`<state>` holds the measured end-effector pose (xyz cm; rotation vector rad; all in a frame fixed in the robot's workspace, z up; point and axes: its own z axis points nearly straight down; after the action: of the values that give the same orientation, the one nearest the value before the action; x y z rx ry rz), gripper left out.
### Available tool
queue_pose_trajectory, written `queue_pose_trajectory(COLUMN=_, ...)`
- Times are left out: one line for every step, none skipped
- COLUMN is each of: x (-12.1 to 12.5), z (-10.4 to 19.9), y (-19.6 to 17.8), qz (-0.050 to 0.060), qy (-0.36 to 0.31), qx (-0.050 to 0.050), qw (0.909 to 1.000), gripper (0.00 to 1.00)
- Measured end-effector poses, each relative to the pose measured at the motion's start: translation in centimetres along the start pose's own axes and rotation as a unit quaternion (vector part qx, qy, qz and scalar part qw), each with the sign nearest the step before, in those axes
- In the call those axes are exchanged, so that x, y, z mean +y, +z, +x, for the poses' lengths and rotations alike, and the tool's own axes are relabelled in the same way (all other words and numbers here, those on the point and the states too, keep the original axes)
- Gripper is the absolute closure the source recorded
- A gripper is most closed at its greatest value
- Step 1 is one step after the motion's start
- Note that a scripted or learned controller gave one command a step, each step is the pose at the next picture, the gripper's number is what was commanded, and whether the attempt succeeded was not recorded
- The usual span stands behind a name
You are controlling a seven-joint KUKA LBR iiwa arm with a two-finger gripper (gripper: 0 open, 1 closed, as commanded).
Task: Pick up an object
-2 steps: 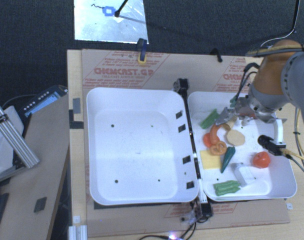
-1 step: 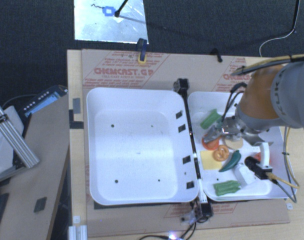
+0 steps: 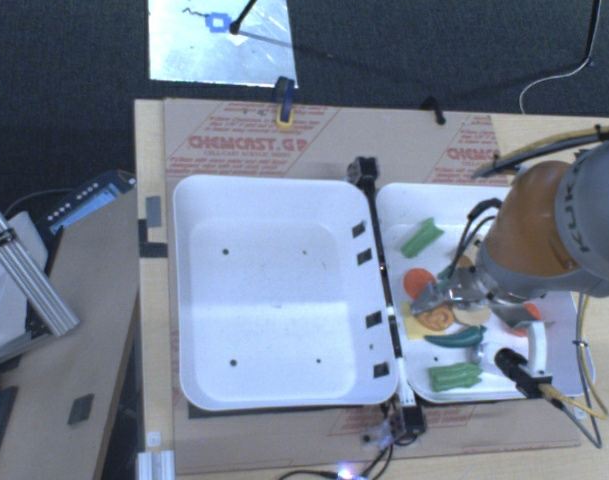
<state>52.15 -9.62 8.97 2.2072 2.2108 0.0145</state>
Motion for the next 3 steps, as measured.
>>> queue_pose_trajectory(x=0.3, z=0.0, y=-1.1, qz=-0.002, qy=0.0, qx=0.0, qw=1.0, gripper=1.0)
queue_pose_trajectory(x=-1.8, z=1.2, y=0.4, qz=0.008, qy=0.001, qx=0.003, qw=1.0, gripper=1.0)
queue_pose_trajectory(x=5.0, z=1.1, y=-2.1, qz=0.005, qy=-0.002, qx=0.002, qw=1.0, gripper=1.0)
